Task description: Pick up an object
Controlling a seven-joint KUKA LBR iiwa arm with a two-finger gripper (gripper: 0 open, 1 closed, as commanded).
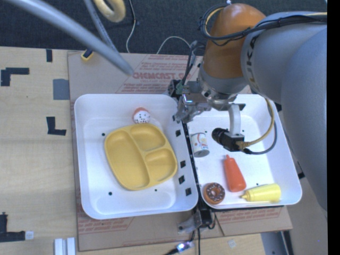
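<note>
You can see two white bins side by side on a brown cardboard sheet (154, 73). The left bin (85, 142) and the right bin (284, 163) touch in the middle. The sheet lies on a light wooden surface (32, 158) with small dark marks (53, 126).

right bin (287, 158): can (200, 144), orange bottle (234, 173), donut (214, 193), yellow bottle (263, 193) crowd lower half | left bin (85, 158): tray (140, 155) fills centre, margins free

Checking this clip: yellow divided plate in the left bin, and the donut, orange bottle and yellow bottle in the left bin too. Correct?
Not quite. The camera view shows the donut, orange bottle and yellow bottle in the right bin. The yellow divided plate is indeed in the left bin.
</note>
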